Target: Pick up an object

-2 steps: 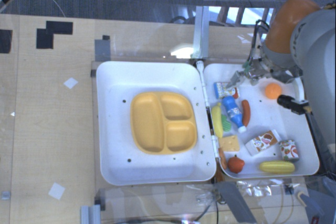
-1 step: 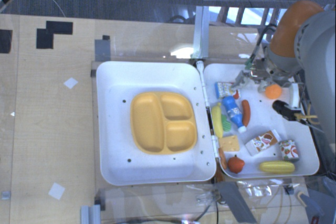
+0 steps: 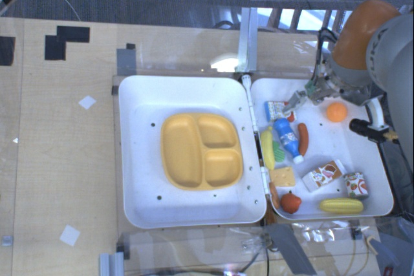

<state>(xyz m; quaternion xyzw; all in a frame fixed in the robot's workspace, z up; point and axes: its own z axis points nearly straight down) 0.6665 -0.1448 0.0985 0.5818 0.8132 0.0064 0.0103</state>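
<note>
Yellow plastic, a divided tray (image 3: 200,150), is lying alone in the left bin (image 3: 139,139), so I am ignoring it. I am reaching over the right bin (image 3: 381,200), where the toys crowd: blue bottle (image 3: 286,138), red sausage (image 3: 303,137), orange ball (image 3: 336,112). My gripper (image 3: 304,96) is hovering near the bottle; its grip I cannot tell.

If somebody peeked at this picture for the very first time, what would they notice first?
Probably the big yellow plastic plate with three compartments, lying by itself in the middle of the left white bin. Next comes the jumble of toy food in the right white bin: a blue bottle, a small orange ball and a yellow banana near the front edge. The grey arm's gripper hangs over that bin's back part.
</note>
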